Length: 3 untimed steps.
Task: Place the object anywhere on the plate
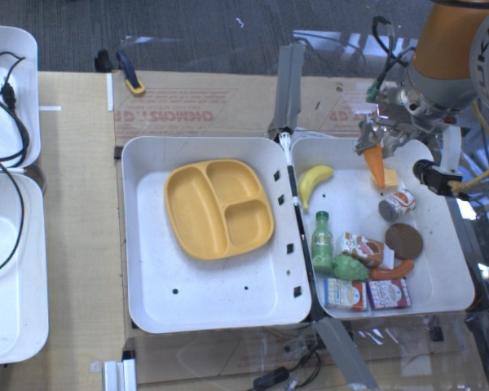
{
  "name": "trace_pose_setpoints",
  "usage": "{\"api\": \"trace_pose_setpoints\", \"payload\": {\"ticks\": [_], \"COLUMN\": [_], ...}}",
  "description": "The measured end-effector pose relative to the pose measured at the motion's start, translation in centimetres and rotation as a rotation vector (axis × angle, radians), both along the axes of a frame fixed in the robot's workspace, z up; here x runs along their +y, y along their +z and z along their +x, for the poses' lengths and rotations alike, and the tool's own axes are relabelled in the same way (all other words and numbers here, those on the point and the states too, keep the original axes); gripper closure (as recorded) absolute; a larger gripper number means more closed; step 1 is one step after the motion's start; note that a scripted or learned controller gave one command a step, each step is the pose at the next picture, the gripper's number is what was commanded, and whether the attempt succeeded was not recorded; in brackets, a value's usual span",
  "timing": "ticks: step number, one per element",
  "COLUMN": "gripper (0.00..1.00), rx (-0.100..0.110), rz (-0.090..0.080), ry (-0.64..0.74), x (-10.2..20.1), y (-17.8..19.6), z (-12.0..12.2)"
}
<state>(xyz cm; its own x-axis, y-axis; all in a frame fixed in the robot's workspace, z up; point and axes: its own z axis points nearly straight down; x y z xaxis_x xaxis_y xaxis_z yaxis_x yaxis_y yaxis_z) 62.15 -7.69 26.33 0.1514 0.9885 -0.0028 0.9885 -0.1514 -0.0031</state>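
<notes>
A yellow divided plate (218,208) lies in the left bin (140,251), a little left of its middle. Over the back of the right bin (463,277) my gripper (378,142) points down and is shut on the wide top of an orange carrot (376,168). The carrot hangs with its tip down, just left of a small yellow block (390,177). The plate is well to the left of the gripper, across the wall between the bins.
The right bin also holds a banana (311,182), a green bottle (321,239), a small can (397,204), a brown disc (403,240), a sausage (391,270) and two cartons (367,293). White bin floor surrounds the plate.
</notes>
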Motion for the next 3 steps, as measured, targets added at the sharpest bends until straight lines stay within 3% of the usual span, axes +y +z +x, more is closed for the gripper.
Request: {"api": "trace_pose_setpoints", "payload": {"ticks": [1, 2, 3], "gripper": [1.0, 1.0, 0.0], "rx": [0.001, 0.0, 0.0], "rz": [0.001, 0.001, 0.001], "ry": [-0.053, 0.222, 0.221], "x": [5.7, 12.1, 12.1], "y": [-5.6, -7.3, -7.3], "z": [-2.1, -0.6, -0.6]}}
